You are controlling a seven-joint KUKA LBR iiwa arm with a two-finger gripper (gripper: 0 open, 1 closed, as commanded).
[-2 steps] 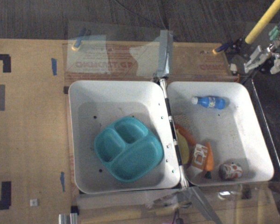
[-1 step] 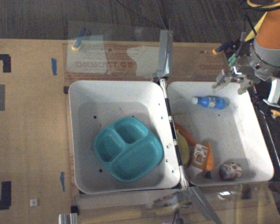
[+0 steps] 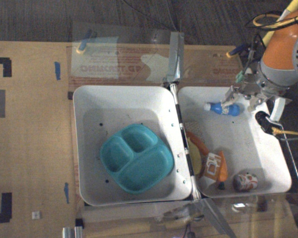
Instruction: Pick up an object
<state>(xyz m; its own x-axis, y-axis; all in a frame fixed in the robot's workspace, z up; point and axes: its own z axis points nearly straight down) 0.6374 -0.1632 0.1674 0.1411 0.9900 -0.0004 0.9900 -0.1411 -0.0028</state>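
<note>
You had two white bins on the bench [image 3: 30, 148]: the left bin [image 3: 89, 95] and the right bin [image 3: 268, 162], touching along their shared edge. One arm [image 3: 283, 53] reached in over the right bin's far corner.

The left bin held one thing, a teal divided plate [image 3: 136, 157] with three compartments, lying flat near the middle.

The right bin held five smaller things by my count:
- one orange curved strip [image 3: 197, 148] against the left wall
- one orange and white packet [image 3: 216, 165] just beside it
- one blue and white bottle-like object [image 3: 219, 108] lying on its side near the far wall
- one round mottled ball [image 3: 245, 181] near the front wall
- one small dark piece [image 3: 221, 185] at the packet's near end

The gripper [image 3: 238, 99] sat low, at the right end of the blue and white object, which looked like the target. You could not tell from this slant whether the tool was wide or narrow, or whether it had the object.

To do this step well, I judged you needed the tool centred across the object's narrow body, not on its end. It looked rounded and likely to roll or squirt out, so a slow close and a straight lift would suit, keeping clear of the nearby wall.
</note>
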